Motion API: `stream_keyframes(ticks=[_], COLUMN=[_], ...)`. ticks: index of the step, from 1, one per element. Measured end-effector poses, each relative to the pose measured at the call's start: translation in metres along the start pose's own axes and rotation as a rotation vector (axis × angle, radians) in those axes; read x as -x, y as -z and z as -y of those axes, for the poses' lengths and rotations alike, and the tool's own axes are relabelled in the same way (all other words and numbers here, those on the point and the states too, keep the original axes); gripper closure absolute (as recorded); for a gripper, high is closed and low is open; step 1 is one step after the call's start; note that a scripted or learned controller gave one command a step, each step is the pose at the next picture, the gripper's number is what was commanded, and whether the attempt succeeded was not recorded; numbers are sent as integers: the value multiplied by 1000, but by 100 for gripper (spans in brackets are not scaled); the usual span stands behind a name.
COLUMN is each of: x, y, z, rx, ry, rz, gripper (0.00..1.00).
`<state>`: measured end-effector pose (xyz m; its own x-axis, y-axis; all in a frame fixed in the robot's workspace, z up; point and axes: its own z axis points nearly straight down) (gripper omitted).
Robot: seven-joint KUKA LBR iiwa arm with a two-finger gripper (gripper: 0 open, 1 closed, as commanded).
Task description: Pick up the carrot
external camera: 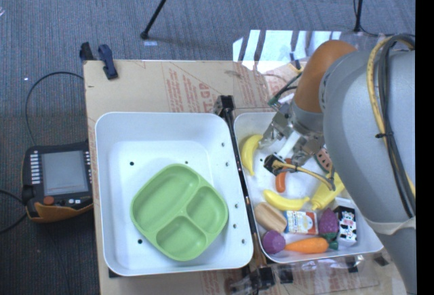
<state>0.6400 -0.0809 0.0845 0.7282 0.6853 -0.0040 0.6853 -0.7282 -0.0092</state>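
While the grey arm (369, 131) reaches in from three o'clock, its pincer (290, 151) hangs over the upper half of the right bin (251, 125), and whether its fingers stand apart or together I cannot tell, since cables and the wrist crowd that spot. Nothing can be seen gripped there. The carrot (307, 245) lies flat near the bin's six o'clock edge, orange body pointing toward nine o'clock, green top toward three, well apart from the pincer. Just beside its tip, at nine o'clock, sits a purple round toy (274, 241); at twelve o'clock of it stands a small carton (301, 222), with a bread roll (270, 217) further toward nine. One banana (249, 153) curves along the bin's nine o'clock wall, another (286, 201) lies across the middle, and a small red-orange piece (281, 182) rests between them, close under the pincer. In the left bin (112, 151) lies a green divided plate (179, 211). Both bins rest on the desk (169, 87), and a handheld controller (57, 180) lies on the floor at nine o'clock.
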Motion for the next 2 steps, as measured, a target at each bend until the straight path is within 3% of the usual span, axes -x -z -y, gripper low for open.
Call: stream_keyframes(ticks=[1, 2], x=[107, 4], y=[-1, 0], z=[3, 7], rx=[-6, -1], ry=[-32, -207], rz=[1, -3], gripper=[0, 0])
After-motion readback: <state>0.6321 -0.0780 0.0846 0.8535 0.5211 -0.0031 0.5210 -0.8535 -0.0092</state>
